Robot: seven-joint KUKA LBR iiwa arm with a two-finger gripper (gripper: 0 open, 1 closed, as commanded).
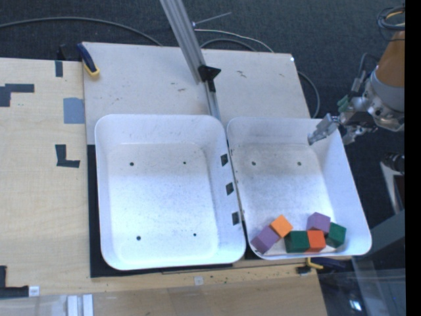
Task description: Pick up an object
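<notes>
Several small blocks lie clustered in the near right corner of the right bin [283, 176]: an orange block [281, 226], a purple block [266, 238], a dark green block [297, 241], a red-orange block [316, 240], a second purple block [319, 222] and a second green block [337, 234]. My gripper [334, 131] hangs over the far right rim of that bin, well away from the blocks. It is open, with nothing between its fingers.
The left bin [158, 189] sits beside the right one, their rims touching in the middle. A slanted metal pole [187, 35] rises from behind the bins. Cables run across the dark floor at the back.
</notes>
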